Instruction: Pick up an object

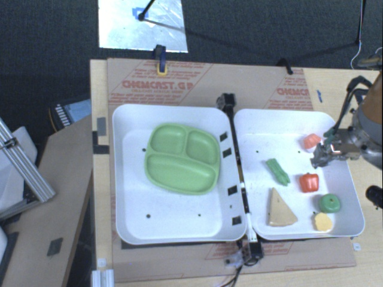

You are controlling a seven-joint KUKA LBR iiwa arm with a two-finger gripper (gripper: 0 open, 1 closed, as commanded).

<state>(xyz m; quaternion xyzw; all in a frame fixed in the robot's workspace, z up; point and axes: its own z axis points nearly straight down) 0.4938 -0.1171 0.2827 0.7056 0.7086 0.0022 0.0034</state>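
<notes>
Camera view: tool (321, 155) low over right bin (299, 121)

A green plastic three-compartment plate (182, 158) lies in the left white bin (128, 220); a shiny foil sheet (142, 17) lies beyond the table (197, 76).

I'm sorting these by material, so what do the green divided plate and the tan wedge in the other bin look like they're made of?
The green divided plate looks like moulded plastic: even colour, soft sheen, rounded compartment ridges. The tan wedge looks like a matte plastic or foam toy, perhaps play cheese; its surface is too small to tell which.
</notes>
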